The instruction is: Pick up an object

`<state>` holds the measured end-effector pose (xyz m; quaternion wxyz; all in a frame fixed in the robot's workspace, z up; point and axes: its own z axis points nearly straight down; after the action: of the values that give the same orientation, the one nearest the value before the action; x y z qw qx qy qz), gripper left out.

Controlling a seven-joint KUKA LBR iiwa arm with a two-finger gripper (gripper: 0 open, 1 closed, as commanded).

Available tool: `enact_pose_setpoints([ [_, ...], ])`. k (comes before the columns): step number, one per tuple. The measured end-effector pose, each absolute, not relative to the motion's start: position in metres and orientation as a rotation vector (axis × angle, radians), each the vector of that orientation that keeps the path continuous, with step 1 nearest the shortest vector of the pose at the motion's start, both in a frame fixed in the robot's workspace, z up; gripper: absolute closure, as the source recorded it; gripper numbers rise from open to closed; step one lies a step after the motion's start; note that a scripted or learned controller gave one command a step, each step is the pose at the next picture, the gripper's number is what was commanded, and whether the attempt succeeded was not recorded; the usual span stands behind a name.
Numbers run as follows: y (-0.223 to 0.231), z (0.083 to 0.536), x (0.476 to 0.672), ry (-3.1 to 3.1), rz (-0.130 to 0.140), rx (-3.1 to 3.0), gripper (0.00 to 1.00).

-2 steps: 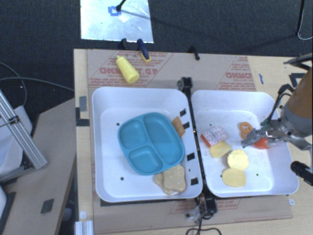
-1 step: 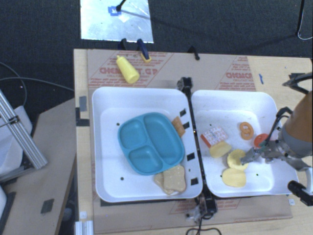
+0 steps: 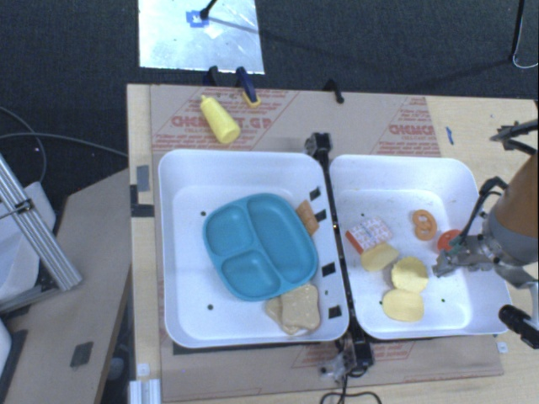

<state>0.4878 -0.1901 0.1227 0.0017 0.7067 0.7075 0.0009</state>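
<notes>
Objects for picking lie in the right bin point(image 3: 459, 175): yellow pieces point(image 3: 409, 273), an orange ring point(image 3: 424, 223), a red-and-white block point(image 3: 368, 234). Near that bin's right edge, the gripper point(image 3: 446, 262) sits low beside a red piece point(image 3: 449, 240). I cannot tell how its jaws stand. Nothing looks lifted; grasping and raising remain.

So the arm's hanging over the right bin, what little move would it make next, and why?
Probably a short shift toward the bin's middle, then down. The gripper sits at the right side of the right bin, beside a small red piece, with nothing seen between its tips. The yellow pieces lie just to its left, the nearest easy pick.
</notes>
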Motion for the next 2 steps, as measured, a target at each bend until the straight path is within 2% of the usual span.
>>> enact_pose_setpoints([
  [1,-0.137,0.083,0.562,2.230,0.007,2.206,1.00],
  [2,-0.093,0.084,0.484,2.226,0.000,2.222,1.00],
])
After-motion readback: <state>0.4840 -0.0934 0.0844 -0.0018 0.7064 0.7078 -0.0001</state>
